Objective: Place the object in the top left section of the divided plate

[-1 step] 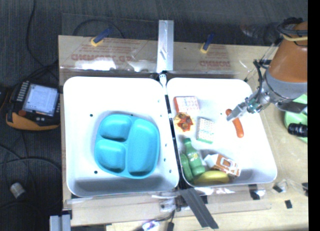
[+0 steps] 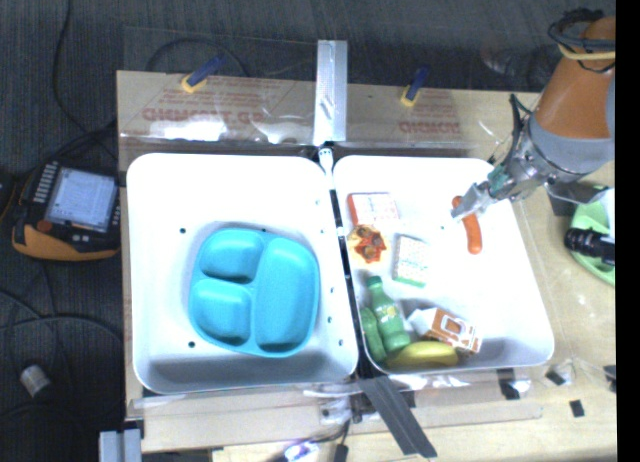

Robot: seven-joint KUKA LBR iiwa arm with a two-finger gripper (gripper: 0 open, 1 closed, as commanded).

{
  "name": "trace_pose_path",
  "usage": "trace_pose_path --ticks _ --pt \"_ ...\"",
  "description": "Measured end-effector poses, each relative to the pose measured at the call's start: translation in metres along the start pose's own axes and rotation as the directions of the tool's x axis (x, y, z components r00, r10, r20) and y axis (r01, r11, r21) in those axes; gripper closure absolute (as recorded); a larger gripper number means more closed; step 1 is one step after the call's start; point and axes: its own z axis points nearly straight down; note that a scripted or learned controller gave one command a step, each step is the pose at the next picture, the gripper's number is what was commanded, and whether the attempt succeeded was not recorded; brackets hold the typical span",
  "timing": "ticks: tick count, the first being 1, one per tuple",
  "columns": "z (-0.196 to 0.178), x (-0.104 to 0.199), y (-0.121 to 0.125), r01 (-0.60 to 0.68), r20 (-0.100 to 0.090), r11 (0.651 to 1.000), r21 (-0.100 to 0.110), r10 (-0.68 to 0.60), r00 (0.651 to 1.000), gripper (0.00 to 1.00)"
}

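One small orange carrot-shaped piece (image 2: 474, 234) hangs pinched in your two-finger gripper (image 2: 470, 210); the turquoise divided plastic plate (image 2: 255, 290) lies far left.

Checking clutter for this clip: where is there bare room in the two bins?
The left bin is bare around the blue divided plate. The right bin is free at its right and lower right, past the carrot. Its left side is crowded: boxes, green bottle, banana.

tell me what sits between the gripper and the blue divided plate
In the camera view, going left from the gripper: a small white-and-green packet, a red-and-white box, then the two bins' adjoining walls before the blue divided plate.
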Motion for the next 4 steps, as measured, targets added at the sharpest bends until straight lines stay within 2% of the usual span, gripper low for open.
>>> trace_pose_path --ticks 1,2,3,4 --pt "0.098 0.037 -0.052 -0.047 -0.003 0.999 0.003 0.047 0.999 1.00" --pt "0.129 0.091 -0.066 -0.168 0.009 0.986 -0.018 0.168 0.986 1.00" --pt "0.038 0.154 -0.058 0.101 -0.002 0.995 0.002 -0.101 0.995 1.00" --pt "0.038 0.207 -0.041 0.003 -0.002 1.000 0.003 -0.003 1.000 1.00"
